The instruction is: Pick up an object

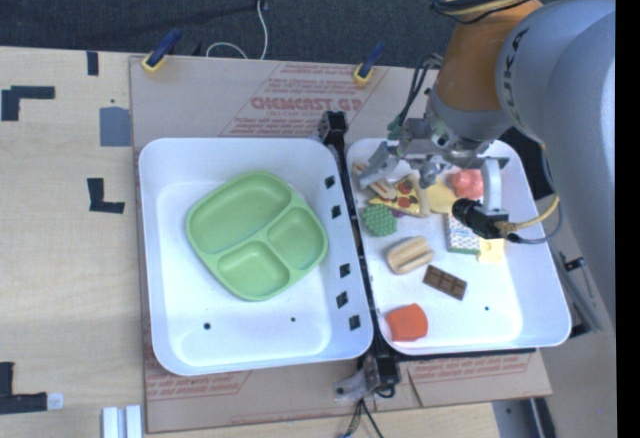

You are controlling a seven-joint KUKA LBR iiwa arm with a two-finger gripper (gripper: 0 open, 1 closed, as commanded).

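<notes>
My gripper point(398, 164) hangs low over the back left part of the right bin point(535, 311), right above a cluster of toy foods. Just under it lie a yellow and red pizza-like piece point(396, 194) and a green round piece point(379, 220). A yellow block point(440, 198) and a pink-red piece point(467, 183) sit to the gripper's right. Nearer the front are a tan bread roll point(409, 254), a brown chocolate bar point(445, 281) and an orange-red piece point(407, 322). The wrist hides part of the cluster.
The left bin point(165, 326) holds a green divided plate point(257, 234). A black divider point(350, 256) runs between the bins. A small speckled pad point(463, 237) and a yellow scrap point(492, 249) lie at the right bin's middle right. The grey arm point(560, 86) covers the back right corner.
</notes>
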